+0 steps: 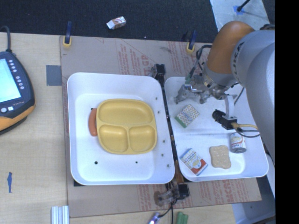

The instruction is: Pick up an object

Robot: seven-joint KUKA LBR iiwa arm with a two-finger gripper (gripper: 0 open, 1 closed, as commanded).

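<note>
DESK, MID-RUN: A grey KUKA iiwa arm (pixel 258 73) with an orange band reaches in from 3 o'clock over the right bin (pixel 256 171), one of two shallow white bins set side by side on a cardboard sheet (pixel 117 55). Its end effector (pixel 190 96) sits over the bin's 11 o'clock corner, near the rim shared w/ the left bin (pixel 74 125). Whether the end effector is released or clenched can't be told from this angle.

The pickable items in the right bin all lie on its floor. A green-and-white patterned packet (pixel 188 115) is just at 6 o'clock of the end effector, and contact btwn the two can't be judged. Toward the bin's 6 o'clock edge are a blue, white and red carton (pixel 193 161) and, just at its 3 o'clock, a tan biscuit (pixel 220 157). A small can (pixel 238 143) stands at 1 o'clock of the biscuit, close to the arm.

In the left bin, a yellow three-compartment plate (pixel 126 125) fills the centre. An orange sausage (pixel 92 122) lies against its 9 o'clock rim.

Elsewhere, a control pendant (pixel 11 90) rests on the desk (pixel 37 148) at the 9 o'clock edge of frame. A crumpled wrapper (pixel 116 23) lies on the dark floor at 12 o'clock.
</note>
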